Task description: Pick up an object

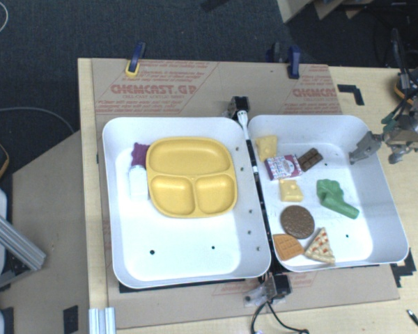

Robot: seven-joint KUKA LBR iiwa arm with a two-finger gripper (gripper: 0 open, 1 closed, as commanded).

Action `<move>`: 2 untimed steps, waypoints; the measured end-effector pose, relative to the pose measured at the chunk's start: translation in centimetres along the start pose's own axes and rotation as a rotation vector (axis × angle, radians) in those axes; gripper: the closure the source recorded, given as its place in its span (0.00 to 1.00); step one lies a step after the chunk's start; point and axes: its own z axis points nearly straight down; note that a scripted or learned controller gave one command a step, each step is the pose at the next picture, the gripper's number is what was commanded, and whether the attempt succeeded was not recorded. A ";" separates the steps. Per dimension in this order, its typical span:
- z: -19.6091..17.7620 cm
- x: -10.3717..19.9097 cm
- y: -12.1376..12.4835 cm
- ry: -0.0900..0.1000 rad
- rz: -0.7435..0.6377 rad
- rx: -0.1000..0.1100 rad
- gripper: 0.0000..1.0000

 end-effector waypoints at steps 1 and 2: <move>-0.7 0.0 0.3 -0.003 -0.003 -0.013 0.00; 5.7 0.4 0.1 -0.001 -0.003 -0.006 0.00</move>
